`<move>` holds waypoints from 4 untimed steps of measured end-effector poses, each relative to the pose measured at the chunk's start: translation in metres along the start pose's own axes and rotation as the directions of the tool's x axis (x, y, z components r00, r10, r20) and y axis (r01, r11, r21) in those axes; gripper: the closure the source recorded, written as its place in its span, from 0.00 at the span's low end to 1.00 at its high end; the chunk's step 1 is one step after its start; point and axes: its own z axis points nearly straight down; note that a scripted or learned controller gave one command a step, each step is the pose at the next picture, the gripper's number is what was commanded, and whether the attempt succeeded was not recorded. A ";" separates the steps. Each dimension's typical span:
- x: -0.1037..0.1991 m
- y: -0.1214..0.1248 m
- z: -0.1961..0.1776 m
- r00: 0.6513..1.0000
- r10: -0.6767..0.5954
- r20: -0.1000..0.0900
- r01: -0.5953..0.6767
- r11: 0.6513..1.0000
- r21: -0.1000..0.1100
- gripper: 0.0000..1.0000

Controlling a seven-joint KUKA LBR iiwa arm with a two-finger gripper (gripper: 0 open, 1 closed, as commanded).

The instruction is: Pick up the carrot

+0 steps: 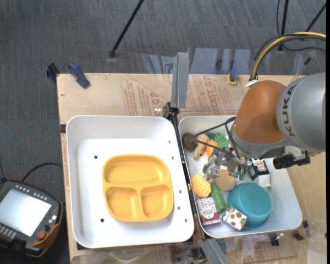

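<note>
Hanging over the right-hand shallow white bin [289,199], the grey arm's two-finger gripper [223,166] sits low among cluttered toys; wiring and brackets blur it, so its state cannot be told. Small orange carrot [210,147] lies just up-left of it, partly hidden, near a green leafy piece [220,140]. Yellow corn cob [201,185] and teal bowl [252,203] lie below. A yellow divided plastic tray [138,187] occupies the left white bin [82,147].
</note>
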 end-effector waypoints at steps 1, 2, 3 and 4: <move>0.000 0.000 0.000 1.000 0.000 -0.001 0.000 1.000 0.000 0.00; 0.000 0.001 -0.009 1.000 -0.007 0.001 0.007 1.000 -0.001 1.00; 0.040 0.013 -0.189 0.999 0.048 0.014 -0.048 0.999 -0.005 1.00; 0.042 0.013 -0.182 0.999 0.046 0.000 -0.046 0.999 0.000 0.00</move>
